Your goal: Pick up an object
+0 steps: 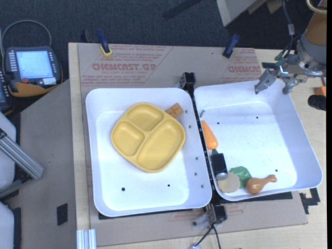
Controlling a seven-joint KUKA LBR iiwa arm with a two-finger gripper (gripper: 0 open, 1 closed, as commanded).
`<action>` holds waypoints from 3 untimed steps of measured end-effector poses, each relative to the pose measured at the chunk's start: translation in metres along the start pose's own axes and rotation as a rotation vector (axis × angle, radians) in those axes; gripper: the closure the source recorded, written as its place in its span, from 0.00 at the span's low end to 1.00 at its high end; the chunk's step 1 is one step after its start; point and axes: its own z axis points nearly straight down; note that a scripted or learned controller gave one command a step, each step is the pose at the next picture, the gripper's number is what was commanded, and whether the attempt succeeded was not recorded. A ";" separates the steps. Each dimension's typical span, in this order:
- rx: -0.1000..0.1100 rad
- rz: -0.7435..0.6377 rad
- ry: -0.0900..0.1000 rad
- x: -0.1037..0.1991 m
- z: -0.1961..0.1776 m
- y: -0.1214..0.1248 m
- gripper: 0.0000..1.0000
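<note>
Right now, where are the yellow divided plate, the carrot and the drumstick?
yellow divided plate [149, 137]: camera view, central ridge.
carrot [209, 135]: camera view, middle of its body.
drumstick [258, 183]: camera view, thick meaty end.

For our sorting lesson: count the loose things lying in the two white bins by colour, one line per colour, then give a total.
Yellow: 1, the divided plate
Orange: 1, the carrot
Brown: 2, the small block and the drumstick
Black: 1, the block
Green: 1, the leafy piece
Cream: 1, the round piece
Total: 7

A teach pendant [32, 66] lies left of the bench, beside blue clamps [104, 41].
</note>
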 end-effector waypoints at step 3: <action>-0.005 -0.001 -0.001 0.004 0.083 0.004 1.00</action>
